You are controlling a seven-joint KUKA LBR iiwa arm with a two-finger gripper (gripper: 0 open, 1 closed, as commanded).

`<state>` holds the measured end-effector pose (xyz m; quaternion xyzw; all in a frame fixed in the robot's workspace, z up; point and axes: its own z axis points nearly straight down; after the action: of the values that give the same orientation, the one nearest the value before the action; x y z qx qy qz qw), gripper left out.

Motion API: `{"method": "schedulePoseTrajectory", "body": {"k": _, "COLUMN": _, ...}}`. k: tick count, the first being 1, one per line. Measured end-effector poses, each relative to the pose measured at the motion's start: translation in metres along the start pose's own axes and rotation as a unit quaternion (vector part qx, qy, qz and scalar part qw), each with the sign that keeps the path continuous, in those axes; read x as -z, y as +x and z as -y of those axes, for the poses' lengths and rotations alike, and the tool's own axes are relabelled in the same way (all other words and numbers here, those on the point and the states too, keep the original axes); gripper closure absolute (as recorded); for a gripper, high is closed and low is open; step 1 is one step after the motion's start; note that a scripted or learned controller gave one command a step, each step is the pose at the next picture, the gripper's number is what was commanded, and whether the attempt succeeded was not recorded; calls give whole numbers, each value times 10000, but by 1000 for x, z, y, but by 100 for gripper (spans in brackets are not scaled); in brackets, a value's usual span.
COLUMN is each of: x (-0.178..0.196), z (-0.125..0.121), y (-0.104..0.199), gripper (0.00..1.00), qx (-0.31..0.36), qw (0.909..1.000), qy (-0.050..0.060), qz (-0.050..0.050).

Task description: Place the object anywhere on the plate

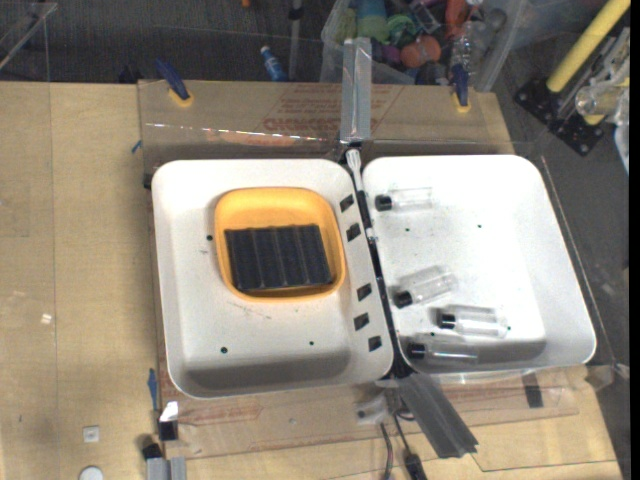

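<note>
An orange plate (pixel 232 211) with rounded corners lies in the left bin (pixel 185 268). A black ribbed rectangular object (pixel 278 257) rests on the plate, covering most of its lower middle. In the right bin (pixel 500 228) lie several clear plastic vials with black caps: one near the back left (pixel 402 200), one at the middle left (pixel 425 286), one further front (pixel 470 320), and one against the front left wall (pixel 440 349).
A divider with black clips (pixel 360 258) runs between the two bins. A clear tub of coloured toys (pixel 420 13) stands behind the bench. A yellow bar (pixel 590 33) lies at the back right. Bare wooden bench (pixel 70 218) stretches to the left.
</note>
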<state>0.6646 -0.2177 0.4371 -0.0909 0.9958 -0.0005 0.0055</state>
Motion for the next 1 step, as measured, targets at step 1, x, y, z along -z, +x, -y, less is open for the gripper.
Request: {"method": "schedulePoseTrajectory", "body": {"k": 1, "x": -4, "z": 4, "y": -3, "gripper": 100, "qx": 1845, "qw": 9828, "qy": -5, "qz": 1}}
